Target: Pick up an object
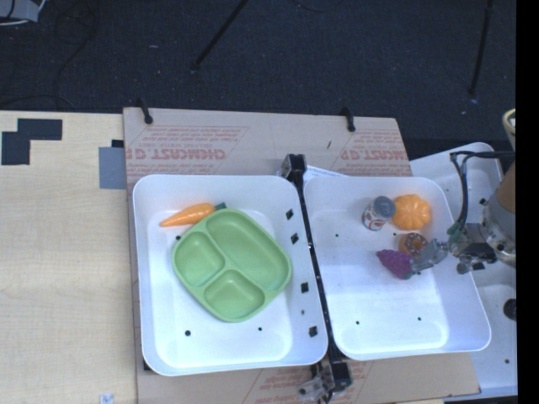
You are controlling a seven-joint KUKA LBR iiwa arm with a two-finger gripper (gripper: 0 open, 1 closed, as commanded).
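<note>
Apparently we have lifted nothing yet: our end effector (428, 257) sits beside the purple toy (394, 263), its grip state unclear.

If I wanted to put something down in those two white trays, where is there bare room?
The right bin has the most room: its whole near half and left side are bare. Its far right corner is crowded with a small can, an orange toy, a purple toy and the gripper. In the left bin, the green plate and carrot leave only edge strips.
</note>
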